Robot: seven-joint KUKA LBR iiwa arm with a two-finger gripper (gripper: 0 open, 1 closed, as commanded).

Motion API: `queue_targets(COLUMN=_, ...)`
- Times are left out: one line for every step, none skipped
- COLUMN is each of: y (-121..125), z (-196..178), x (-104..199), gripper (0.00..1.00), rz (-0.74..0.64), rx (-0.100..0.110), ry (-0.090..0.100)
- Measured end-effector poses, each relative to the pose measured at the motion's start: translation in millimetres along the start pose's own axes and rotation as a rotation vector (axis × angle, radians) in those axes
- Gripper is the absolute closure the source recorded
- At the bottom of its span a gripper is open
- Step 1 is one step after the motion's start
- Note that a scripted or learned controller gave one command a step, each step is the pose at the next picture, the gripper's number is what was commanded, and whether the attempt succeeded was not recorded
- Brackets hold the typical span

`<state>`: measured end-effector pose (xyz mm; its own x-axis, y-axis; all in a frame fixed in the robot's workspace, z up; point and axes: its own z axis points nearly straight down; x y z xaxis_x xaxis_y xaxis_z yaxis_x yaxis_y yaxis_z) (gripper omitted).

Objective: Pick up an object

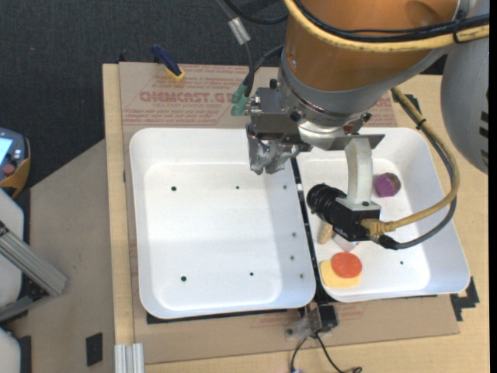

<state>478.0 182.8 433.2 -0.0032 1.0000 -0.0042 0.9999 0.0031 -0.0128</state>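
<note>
The arm (373,29) hangs over both bins (210,231), its end effector (269,160) above the shared far edge, grip unreadable. A purple object (386,183) and an orange disc (346,266) lie in the right bin, awaiting picking.

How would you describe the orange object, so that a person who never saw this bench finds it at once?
Look at the right white bin, then at its near-left corner. There the orange disc lies on a pale yellow piece. The only other loose thing, a purple object, sits farther back and is darker.
</note>
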Motion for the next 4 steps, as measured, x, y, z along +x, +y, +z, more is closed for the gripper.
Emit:
queue_targets(y=0.9, z=47.3, x=44.1, gripper=1.00, rz=-0.001, rx=-0.005, ry=0.002)
queue_targets(y=0.1, z=-112.3, x=40.9, gripper=1.00, rz=0.001, rx=-0.032, ry=0.014)
queue_targets(y=0.2, z=-6.0, x=41.6, gripper=1.00, rz=0.004, rx=-0.001, ry=-0.001)
queue_targets(y=61.9, z=109.4, x=41.0, gripper=1.00, rz=0.006, rx=-0.004, ry=-0.001)
